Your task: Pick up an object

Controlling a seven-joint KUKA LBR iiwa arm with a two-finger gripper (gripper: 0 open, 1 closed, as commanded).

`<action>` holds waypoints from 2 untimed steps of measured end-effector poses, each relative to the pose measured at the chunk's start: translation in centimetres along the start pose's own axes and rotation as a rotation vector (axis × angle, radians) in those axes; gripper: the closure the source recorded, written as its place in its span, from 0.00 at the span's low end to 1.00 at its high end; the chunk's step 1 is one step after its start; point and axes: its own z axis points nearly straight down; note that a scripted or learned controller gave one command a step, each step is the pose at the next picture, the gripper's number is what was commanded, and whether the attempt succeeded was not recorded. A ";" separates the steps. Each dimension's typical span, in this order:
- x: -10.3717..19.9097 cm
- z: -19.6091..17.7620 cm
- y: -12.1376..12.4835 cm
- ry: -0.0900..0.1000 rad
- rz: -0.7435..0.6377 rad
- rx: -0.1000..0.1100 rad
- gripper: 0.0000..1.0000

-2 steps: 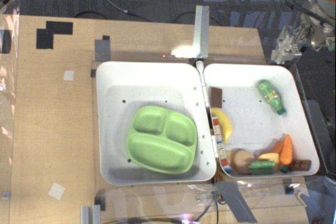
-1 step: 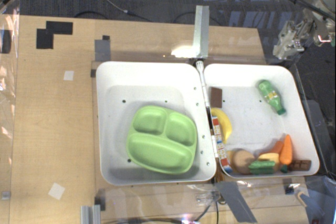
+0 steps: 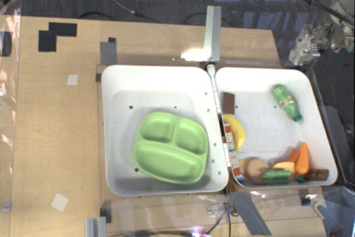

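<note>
Tool (image 3: 308, 47) of mine hovers beyond the right bin (image 3: 316, 98), grip state unclear; I'm pre-approach, next descending toward the green bottle (image 3: 286, 101).

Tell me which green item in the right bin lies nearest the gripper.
The green bottle, alone in the right bin's far corner, lies nearest the gripper. The other green piece sits in the pile along the near edge beside the carrot.
</note>
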 end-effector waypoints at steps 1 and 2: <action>7.2 1.7 -0.5 0.004 0.288 0.001 1.00; 2.3 2.4 1.6 0.003 0.390 0.000 1.00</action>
